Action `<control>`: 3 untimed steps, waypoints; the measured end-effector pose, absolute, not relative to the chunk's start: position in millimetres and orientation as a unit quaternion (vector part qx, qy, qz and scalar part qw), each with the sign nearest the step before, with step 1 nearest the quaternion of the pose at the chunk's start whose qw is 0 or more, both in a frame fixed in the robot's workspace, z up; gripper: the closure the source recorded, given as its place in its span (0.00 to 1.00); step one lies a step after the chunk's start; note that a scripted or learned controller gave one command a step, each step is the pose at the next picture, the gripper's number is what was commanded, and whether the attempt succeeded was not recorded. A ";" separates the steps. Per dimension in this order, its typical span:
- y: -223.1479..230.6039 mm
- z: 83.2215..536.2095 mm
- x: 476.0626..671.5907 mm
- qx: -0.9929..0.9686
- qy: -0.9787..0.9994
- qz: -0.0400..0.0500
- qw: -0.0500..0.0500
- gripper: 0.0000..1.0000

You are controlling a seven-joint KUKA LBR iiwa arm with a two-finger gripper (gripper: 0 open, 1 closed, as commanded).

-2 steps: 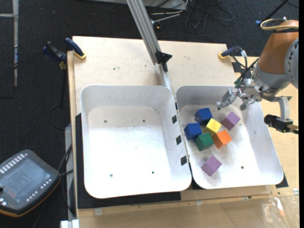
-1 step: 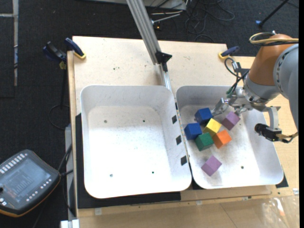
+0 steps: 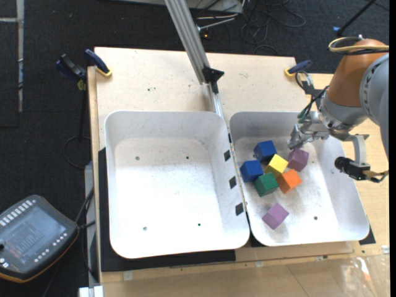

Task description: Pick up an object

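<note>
Nearest the camera, at 7 o'clock off the bench, lies a grey teach pendant (image 3: 31,237).

1. Bench (image 3: 154,79): pale board carrying both bins, with a slanted aluminium rail (image 3: 185,30) crossing its 12 o'clock edge.
2. Left bin (image 3: 124,129): shallow, white, at 9 o'clock.
3. Right bin (image 3: 337,218): at 3 o'clock, holding every candidate object.
4. Arm (image 3: 356,79): grey with an orange band, entering from 2 o'clock.
5. Gripper (image 3: 297,140): poised over the cluster's 1 o'clock corner, just above the purple cube (image 3: 299,159). Whether it stands spread or closed cannot be told; nothing is visibly between its tips.
6. Objects: small matt cubes with crisp edges. Two blue cubes (image 3: 265,150) sit at the cluster's 10 to 11 o'clock side; the yellow cube (image 3: 278,163) is central; the green cube (image 3: 266,183) and orange cube (image 3: 289,179) lie at 6 and 4 o'clock. All appear to be touching their neighbours. A lilac cube (image 3: 275,215) rests apart at 6 o'clock.

Hazard: the packed cubes leave little clearance, so a descending tip would probably land on a neighbour and scatter the cluster. The purple cube is tilted and could slip out under closure. The isolated lilac cube is judged the safer target.
</note>
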State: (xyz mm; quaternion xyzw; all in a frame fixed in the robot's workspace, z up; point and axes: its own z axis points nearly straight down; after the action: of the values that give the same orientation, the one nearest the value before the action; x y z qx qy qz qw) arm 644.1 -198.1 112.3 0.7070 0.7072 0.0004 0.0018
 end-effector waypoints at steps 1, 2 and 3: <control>-206.2 159.9 645.9 0.707 0.707 0.001 0.003 1.00; -208.9 224.5 651.1 0.706 0.708 0.002 0.005 1.00; -209.0 279.0 652.8 0.706 0.708 0.002 0.004 1.00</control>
State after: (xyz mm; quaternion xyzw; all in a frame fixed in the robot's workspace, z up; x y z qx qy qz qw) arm 652.8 -209.0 279.0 0.7061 0.7080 0.0019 0.0042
